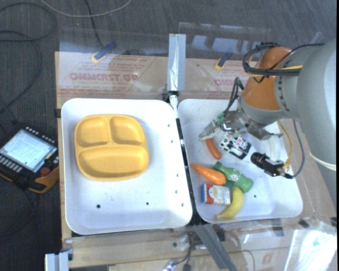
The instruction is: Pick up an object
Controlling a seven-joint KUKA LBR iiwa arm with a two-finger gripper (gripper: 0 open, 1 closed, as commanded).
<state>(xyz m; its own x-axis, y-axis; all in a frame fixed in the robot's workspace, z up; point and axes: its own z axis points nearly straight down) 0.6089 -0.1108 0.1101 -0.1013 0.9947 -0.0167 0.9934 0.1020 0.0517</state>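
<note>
In the camera view the pincer (233, 141) hangs low over the upper left part of the right bin (271, 210), the grey arm (305, 89) with its orange band reaching in above it. Its black-and-white head faces down and I cannot tell how far it stands open, nor whether it has hold of anything; nothing shows plainly in its grip.

The things to pick lie heaped in this bin, likely tipped in loose so a grab at random has something to meet. Just left of the pincer, almost under it, is a small orange sausage (213, 148), the nearest candidate by my judgement. Below and left lies a carrot (208, 174); right below, a green bottle (235, 177), touching the carrot's end. Further below sit a small carton (216, 194) and a banana (231, 205), side by side and touching. A black cable plug (266, 163) dangles to the pincer's lower right.

Well to the left, in the left bin (90, 219), a yellow tray (111, 146) with three compartments lies flat, probably meant to receive things.

On the brown board (107, 78) behind the bins red print runs mirrored or upside down; it is too faint to make out. The carton's label is too small to read. A handheld pendant (26, 156) with a lit screen lies far left on the floor.
</note>
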